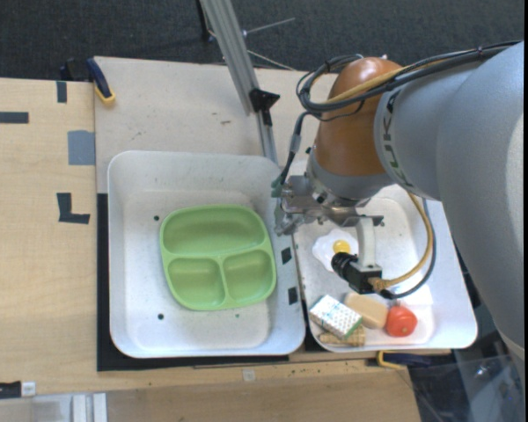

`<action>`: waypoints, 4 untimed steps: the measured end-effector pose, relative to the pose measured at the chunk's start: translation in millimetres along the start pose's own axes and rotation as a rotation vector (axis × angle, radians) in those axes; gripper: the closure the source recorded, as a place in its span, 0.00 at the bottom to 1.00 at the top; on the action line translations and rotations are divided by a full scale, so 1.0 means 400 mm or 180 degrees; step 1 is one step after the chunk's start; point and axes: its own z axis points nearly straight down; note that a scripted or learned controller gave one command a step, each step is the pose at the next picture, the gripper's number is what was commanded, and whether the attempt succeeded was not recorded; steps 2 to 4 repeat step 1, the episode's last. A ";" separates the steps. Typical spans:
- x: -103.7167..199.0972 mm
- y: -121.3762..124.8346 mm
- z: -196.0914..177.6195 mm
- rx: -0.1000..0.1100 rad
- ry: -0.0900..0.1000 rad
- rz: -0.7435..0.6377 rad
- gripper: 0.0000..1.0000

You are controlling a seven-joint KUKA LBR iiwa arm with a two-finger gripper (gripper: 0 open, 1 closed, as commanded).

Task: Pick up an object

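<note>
two bins (123, 236) | arm (440, 121) hides much of right bin | gripper (286, 209) blurred, grip state unclear

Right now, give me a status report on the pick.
Gripper low over right bin, fingers hidden. Red ball, tan block, patterned box unlifted. Green tray in left bin.

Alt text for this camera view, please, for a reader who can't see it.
A grey robot arm reaches from the right over the right white bin, which holds a red ball, a tan block and a small patterned box. The left bin holds a green divided tray.
</note>
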 end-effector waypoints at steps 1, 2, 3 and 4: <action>0.147 -0.023 -0.041 -0.0005 0.0001 -0.0007 1.00; 0.147 -0.023 -0.041 -0.0005 0.0001 -0.0007 1.00; 0.147 -0.023 -0.041 -0.0005 0.0001 -0.0007 1.00; 0.147 -0.023 -0.041 -0.0005 0.0001 -0.0007 1.00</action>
